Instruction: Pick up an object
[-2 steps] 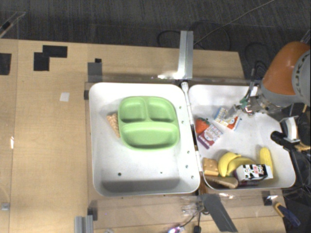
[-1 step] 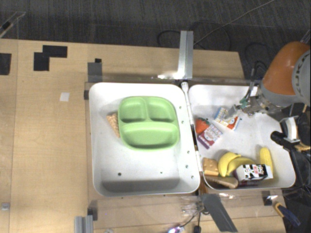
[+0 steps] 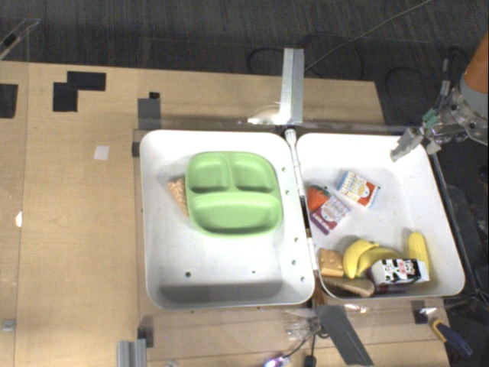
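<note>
Nothing sits in the end effector (image 3: 405, 145) (finger spread unclear) above the right bin's (image 3: 428, 205) far corner.

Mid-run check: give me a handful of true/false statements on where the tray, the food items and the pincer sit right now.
1. The green tray lies in the left bin. True.
2. The banana lies in the left bin. False: it is in the right bin, near its front.
3. The pincer is at the right bin's far right corner. True.
4. The pincer holds the milk carton. False: the carton lies at the bin's front.
5. The corn cob sits on the tray. False: it is in the right bin.
</note>
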`<move>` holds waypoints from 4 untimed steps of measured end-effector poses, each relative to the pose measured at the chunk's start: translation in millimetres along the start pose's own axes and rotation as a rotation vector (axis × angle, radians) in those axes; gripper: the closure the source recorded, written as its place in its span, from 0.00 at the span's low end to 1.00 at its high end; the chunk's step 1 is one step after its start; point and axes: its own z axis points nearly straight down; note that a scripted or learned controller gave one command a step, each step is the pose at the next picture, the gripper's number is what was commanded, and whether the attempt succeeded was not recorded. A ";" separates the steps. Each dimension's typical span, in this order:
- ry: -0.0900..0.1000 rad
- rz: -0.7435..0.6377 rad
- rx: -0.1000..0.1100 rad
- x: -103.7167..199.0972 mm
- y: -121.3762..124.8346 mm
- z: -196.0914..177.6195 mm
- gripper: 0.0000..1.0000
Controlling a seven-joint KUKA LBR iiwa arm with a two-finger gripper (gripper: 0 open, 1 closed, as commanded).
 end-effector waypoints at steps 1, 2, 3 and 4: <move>0.003 -0.071 0.003 87.8 -47.0 9.7 0.00; 0.002 -0.614 0.000 94.0 -63.4 -20.9 0.00; 0.002 -0.614 0.000 94.0 -63.4 -20.9 0.00; -0.001 -0.277 -0.006 90.3 -80.5 132.6 0.00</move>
